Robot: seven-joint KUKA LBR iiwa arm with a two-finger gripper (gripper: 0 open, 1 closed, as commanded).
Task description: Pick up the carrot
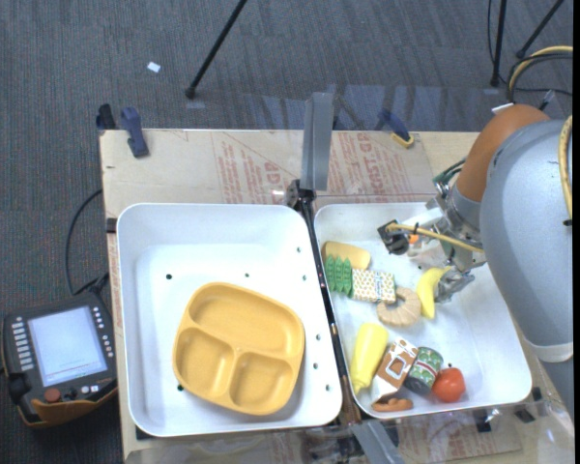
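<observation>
Grey, my gripper (454, 280) hangs beside the banana (427, 294); spread or pressed together, I cannot tell. I should first pin down the carrot, then centre over it.

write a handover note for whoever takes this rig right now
Pincer: low over the right bin, by the banana; open or shut unclear, nothing seen held.
Carrot: not surely spotted among the toys; an orange-brown piece at the bin's near edge might be it.
Done: nothing yet. Left: find, grasp and lift the carrot.
</observation>
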